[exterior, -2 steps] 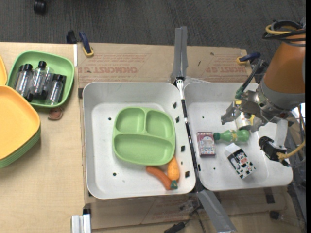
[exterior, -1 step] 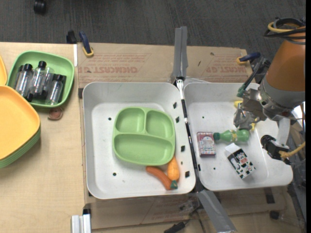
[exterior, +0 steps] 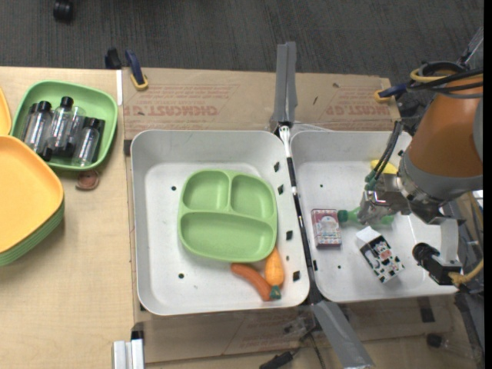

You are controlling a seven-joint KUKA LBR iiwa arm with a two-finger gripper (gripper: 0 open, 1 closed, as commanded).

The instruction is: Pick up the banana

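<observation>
Right white bin (exterior: 338, 279): grey two-finger tool (exterior: 377, 210), grip state indiscernible, near bin centre; yellow banana (exterior: 382, 165) behind it; pink card packet (exterior: 327, 227) to its left.

Bright, even overhead light, soft shadows inside the white bins (exterior: 146, 229), mild glare on their floors, focus fairly sharp throughout.

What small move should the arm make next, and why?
Probably shift the gripper toward the far wall of the right bin: it hangs over a green item, while the yellow piece, likely the banana, lies just beyond, partly behind the arm.
</observation>
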